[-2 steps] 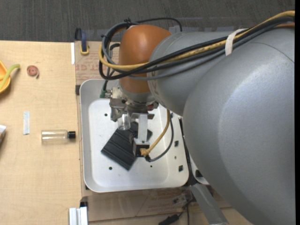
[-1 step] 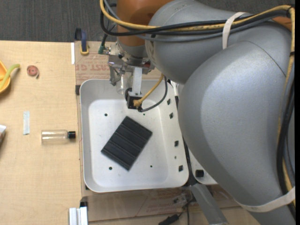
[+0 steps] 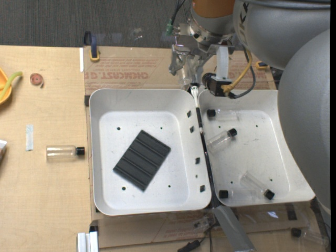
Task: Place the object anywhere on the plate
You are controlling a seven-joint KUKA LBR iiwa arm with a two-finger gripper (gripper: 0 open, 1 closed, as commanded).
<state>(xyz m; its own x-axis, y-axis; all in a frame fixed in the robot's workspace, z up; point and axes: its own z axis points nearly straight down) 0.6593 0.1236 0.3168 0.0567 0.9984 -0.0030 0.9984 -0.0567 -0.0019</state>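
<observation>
Gripper (image 3: pixel 190 76) hangs over the far edge of the bins, right at the rim where the two meet; can't tell whether it's spread or pressed together, & nothing clearly sits in it. My guess: it's parked high there to keep both bins clear for the camera btw tries.

Left bin (image 3: pixel 100 140) holds the plate (image 3: pixel 143 159), a dark ribbed slab lying flat & skewed near the middle, nothing on it, so the task isn't done yet.

Right bin (image 3: pixel 286 156) holds the likely objects: a clear vial (image 3: pixel 221 138) w/ black cap near the left wall, a second vial (image 3: pixel 256 185) toward the near edge, plus loose black caps (image 3: pixel 211 113) by the far-left & near-left corners.

Another vial (image 3: pixel 63 151) lies on the bench, left of the bins, prob. out of play
</observation>
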